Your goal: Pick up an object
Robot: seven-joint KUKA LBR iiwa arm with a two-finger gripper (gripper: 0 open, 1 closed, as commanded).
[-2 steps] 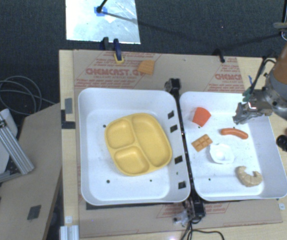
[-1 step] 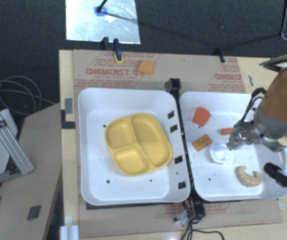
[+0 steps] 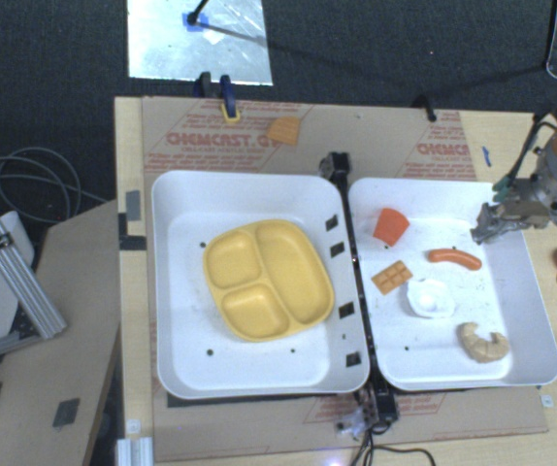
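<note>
Your arm reaches in from the right edge of the frame, its gripper point(image 3: 484, 229) hanging over the upper right corner of the right bin point(image 3: 540, 352), and nothing shows between its tips. You cannot tell from this slant whether it is spread or closed. Just below and left of it lies a red sausage point(image 3: 454, 257). An orange cup-shaped piece point(image 3: 390, 225) sits in the bin's upper left, a waffle-like square point(image 3: 391, 278) beneath it, a white round item point(image 3: 430, 298) just beside that, and a tan curled piece point(image 3: 481, 343) toward the lower right. In the left bin point(image 3: 177, 357), a yellow divided plate point(image 3: 265, 278) rests at the centre, all three compartments bare.
</note>
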